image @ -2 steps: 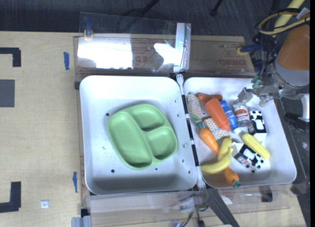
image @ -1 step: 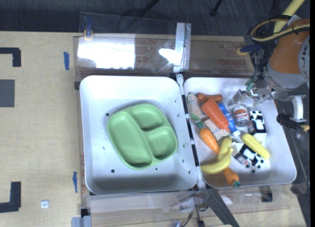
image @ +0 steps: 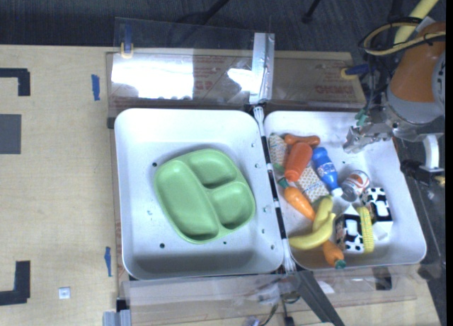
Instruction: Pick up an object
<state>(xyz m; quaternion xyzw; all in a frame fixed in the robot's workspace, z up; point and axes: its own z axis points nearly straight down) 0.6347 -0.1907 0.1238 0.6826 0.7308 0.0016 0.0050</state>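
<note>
The arm reaches in from the right edge, its orange band and grey wrist bulking above the upper right corner of the right bin (image: 407,247), and the hand (image: 368,134) hangs off the end of it over that bin's back right area, pointed down and toward the left. The hand is small and partly blurred against the white floor, so I cannot tell whether it is apart or together, and nothing can be seen clamped in it. The things to pick lie in a heap below and to the left of the hand, apart from it. Nearest, just down-left of the hand, is a blue bottle (image: 325,167) with a white cap, lying at a slant. Further left of it lies an orange bottle (image: 298,161) on a mesh-patterned cloth (image: 309,184). Straight below the hand sits a small round can (image: 355,182), and below that a black and white checked block (image: 377,206). Lower still, toward the bin's front, are a toy carrot (image: 300,201), a yellow banana (image: 318,232) and a yellow corn cob (image: 367,229), packed close and touching one another. Well to the left of the hand, the left bin (image: 134,183) holds a green divided tray (image: 204,194) lying flat on its floor, on the wooden tabletop (image: 56,176).
</note>
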